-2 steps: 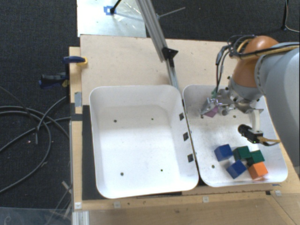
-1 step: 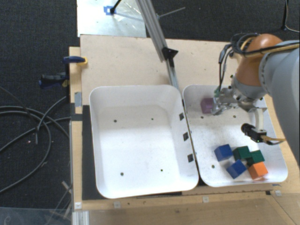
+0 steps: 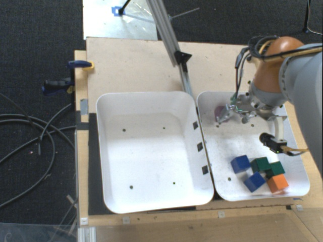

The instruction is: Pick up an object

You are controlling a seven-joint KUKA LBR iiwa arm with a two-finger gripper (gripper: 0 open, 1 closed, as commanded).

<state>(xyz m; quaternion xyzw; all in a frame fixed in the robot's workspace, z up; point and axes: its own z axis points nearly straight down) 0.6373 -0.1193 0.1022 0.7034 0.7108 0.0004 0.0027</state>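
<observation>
My gripper [image 3: 235, 112] hangs low over the far part of the right bin [image 3: 222, 150], reaching in from the right. A small purple object [image 3: 220, 112] lies just left of it, close to or touching the gripper's tip; I cannot tell which. Near the bin's front right corner sits a cluster of blocks: a blue block [image 3: 240, 164], a second blue block [image 3: 254, 181], a green block [image 3: 261, 164] and an orange block [image 3: 277, 183]. The cluster lies well in front of the gripper.
The left bin [image 3: 146, 150] stands beside the right one, with a row of black clips [image 3: 200, 146] along the shared wall. A slanted metal pole [image 3: 169, 32] crosses the bench's back. A blue-handled clamp [image 3: 65, 84] grips the bench's left edge.
</observation>
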